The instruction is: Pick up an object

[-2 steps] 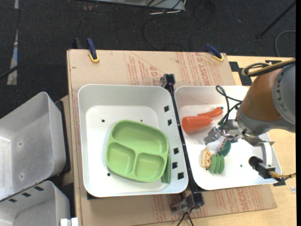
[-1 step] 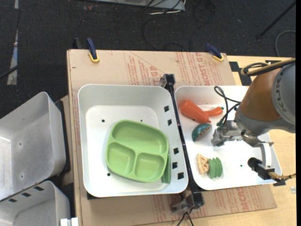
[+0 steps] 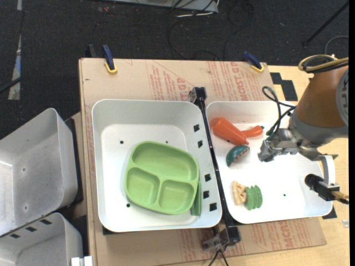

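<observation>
We see the surface carrying two white bins. The left bin holds a green divided plate. In the right bin lie an orange carrot-shaped toy, a green ribbed piece and a small teal item. Our tool hangs over the right bin, just right of the teal item; we cannot tell its opening, and nothing shows in its grasp.
</observation>
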`<control>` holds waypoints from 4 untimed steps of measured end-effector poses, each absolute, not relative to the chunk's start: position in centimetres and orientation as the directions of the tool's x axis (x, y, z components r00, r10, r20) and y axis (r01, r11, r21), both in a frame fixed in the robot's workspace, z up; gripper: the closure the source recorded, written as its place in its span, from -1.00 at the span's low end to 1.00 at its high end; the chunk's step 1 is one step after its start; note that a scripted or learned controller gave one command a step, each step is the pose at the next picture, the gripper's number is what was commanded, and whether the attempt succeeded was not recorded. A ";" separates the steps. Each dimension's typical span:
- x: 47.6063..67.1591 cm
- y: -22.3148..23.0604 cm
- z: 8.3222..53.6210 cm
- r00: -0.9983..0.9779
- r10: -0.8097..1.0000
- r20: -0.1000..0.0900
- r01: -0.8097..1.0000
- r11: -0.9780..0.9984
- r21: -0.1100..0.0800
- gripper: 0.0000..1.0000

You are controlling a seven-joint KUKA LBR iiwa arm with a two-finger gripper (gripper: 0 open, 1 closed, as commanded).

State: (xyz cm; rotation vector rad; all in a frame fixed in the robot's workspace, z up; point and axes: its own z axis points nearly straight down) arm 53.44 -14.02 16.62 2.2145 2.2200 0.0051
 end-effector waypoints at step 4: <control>55.6 -3.7 23.7 -0.009 1.000 0.002 1.000 0.009 -0.002 1.00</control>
